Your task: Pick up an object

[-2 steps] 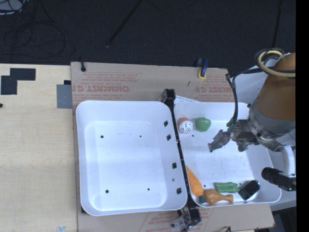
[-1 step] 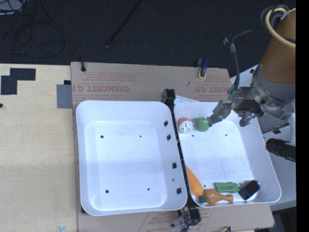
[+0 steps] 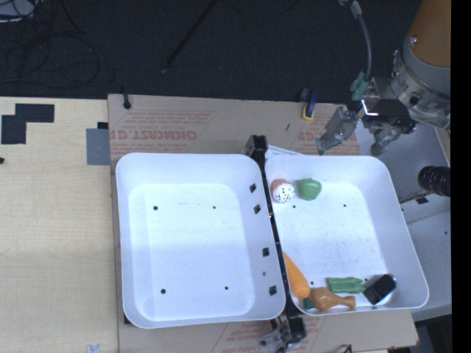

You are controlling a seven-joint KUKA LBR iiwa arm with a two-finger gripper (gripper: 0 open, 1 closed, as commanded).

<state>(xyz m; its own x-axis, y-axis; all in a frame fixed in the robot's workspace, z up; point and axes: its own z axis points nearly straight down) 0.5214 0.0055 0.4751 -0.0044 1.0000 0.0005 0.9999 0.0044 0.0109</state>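
The right bin [image 3: 383, 219] holds several small objects. A white ball with dark spots [image 3: 282, 191] and a round green piece [image 3: 309, 189] lie side by side near its far left corner. Along the near wall lie an orange carrot [image 3: 295, 274], a brown drumstick-shaped toy [image 3: 330, 298], a flat green piece [image 3: 346, 284] and a black block [image 3: 380, 289]. My gripper [image 3: 357, 140] hangs above the far rim of the right bin, open, its fingers spread wide with nothing between them. It is well apart from every object.
The left bin [image 3: 140, 197] sits beside the right one, joined by a black divider strip [image 3: 266, 219]. Both rest on a cardboard sheet [image 3: 191, 123]. A yellow and blue clip [image 3: 308, 107] stands at the back, with cables behind.
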